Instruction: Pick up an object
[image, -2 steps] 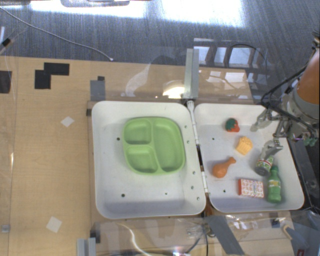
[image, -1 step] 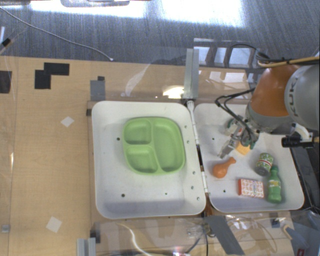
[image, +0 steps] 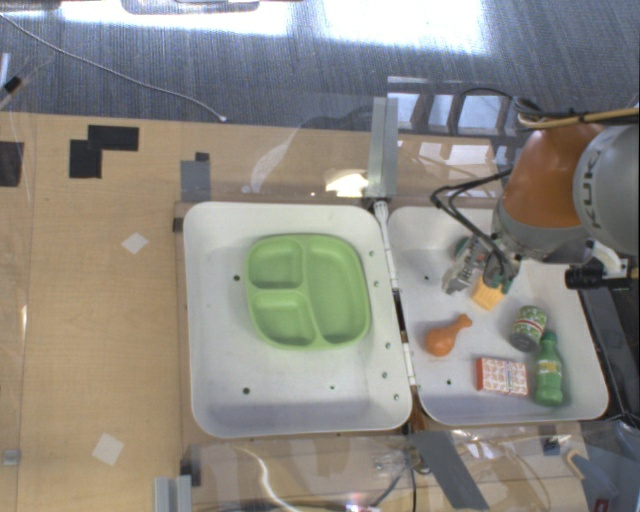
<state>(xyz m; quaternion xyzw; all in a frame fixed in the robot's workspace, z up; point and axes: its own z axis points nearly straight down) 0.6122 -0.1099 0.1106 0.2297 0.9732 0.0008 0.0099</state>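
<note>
Two shallow white bins sit side by side on the bench. The left bin (image: 210, 400) carries a green divided plate (image: 305, 291). The right bin (image: 430, 225) carries the loose items: a yellow block (image: 489, 294), an orange toy drumstick (image: 447, 336), a small green-labelled can (image: 529, 327), a green bottle (image: 548, 370) and a red-and-white carton (image: 501, 376).

The gripper (image: 470, 272) is low over the upper middle of the right bin, with its tip just beside the yellow block and apparently touching that block's upper left edge. Whether its tips are wide or narrow cannot be told from this angle, and nothing is seen clamped in it.

Judged step: the approach to a grasp, with the yellow block as the likely target; lifting is not yet done. The next move calls for centring the tool over the block, since it now stands to one side. The drumstick lies near below; the can is to the lower right. A grasp on the block's edge could push it aside.
</note>
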